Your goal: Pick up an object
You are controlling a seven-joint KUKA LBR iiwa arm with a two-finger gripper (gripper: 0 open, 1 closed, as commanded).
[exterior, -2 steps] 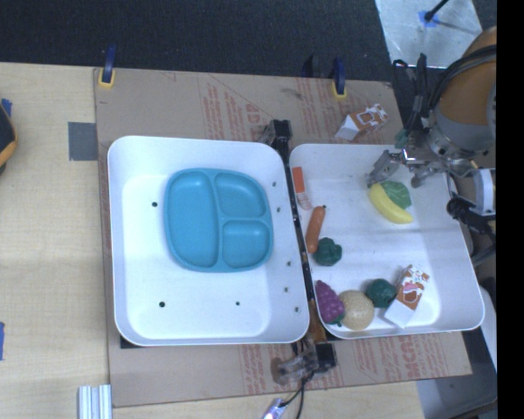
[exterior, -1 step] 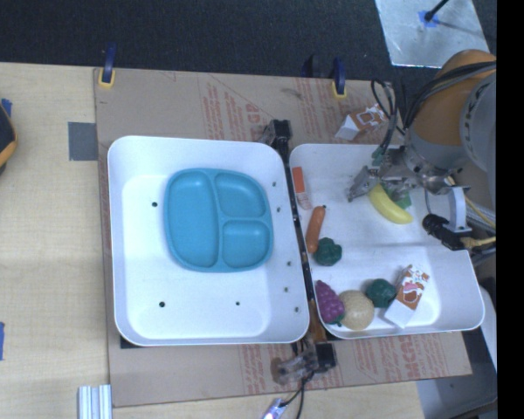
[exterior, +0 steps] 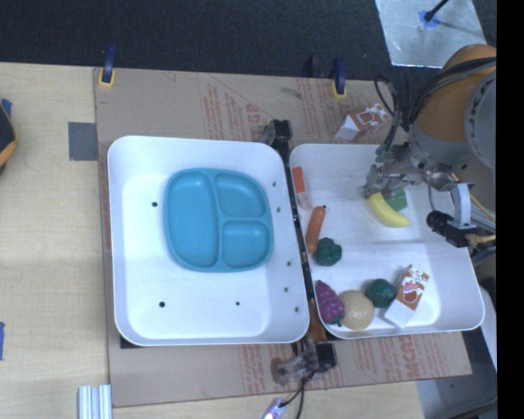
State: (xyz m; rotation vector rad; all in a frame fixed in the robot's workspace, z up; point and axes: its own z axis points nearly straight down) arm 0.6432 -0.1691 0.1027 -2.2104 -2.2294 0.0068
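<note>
From above, I see two shallow white bins of smooth plastic, side by side on a brown cardboard sheet on the wooden bench. The left bin (exterior: pixel 135 312) holds a light blue plate (exterior: pixel 217 219), glossy, with rounded corners and three compartments. The right bin (exterior: pixel 458 317) holds small toy foods: a curved yellow banana (exterior: pixel 389 213), a long orange carrot (exterior: pixel 314 227), a bumpy dark green broccoli (exterior: pixel 329 251), a purple grape bunch (exterior: pixel 329 301), a round beige ball (exterior: pixel 356 309), a second dark green piece (exterior: pixel 381 291) and a small white and red carton (exterior: pixel 409 293) that lies tilted near the front corner. A thin orange stick (exterior: pixel 299 182) lies along the bin's left wall. My gripper (exterior: pixel 386 183) is low over the back part of the right bin, and its metal tip is just above the banana, at the banana's upper left end. I cannot tell if it touches the banana, and I cannot tell how wide it stands. The other toys are well apart from it, toward the front and left.
</note>
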